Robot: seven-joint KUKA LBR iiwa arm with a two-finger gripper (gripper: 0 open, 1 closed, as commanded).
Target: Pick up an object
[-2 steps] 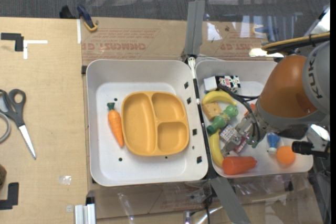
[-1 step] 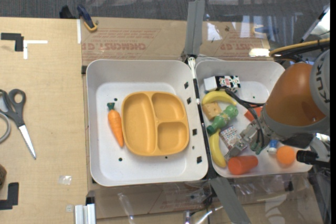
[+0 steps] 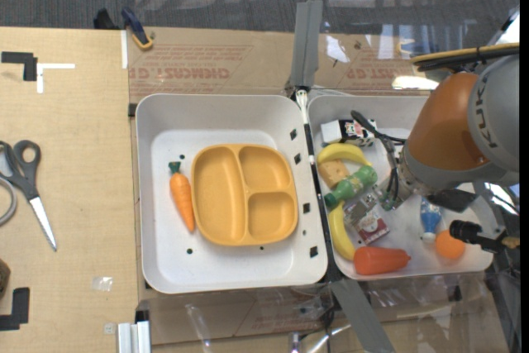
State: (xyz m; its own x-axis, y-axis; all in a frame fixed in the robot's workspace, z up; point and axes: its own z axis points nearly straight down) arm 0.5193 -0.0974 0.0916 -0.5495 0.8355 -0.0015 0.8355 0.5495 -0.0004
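Right now I see the near edge of the right bin crowded: a red pepper, an orange ball, and a banana curving along its left wall. Just beyond lie a green bottle and a small red-and-white packet, close together. My worry is that this clutter makes the jaws nudge a neighbour or close on two things at once. They hang low over the packet and bottle; I cannot tell their state. The arm bends in from the right, wrist down. In the left bin sit a yellow tray and a carrot.
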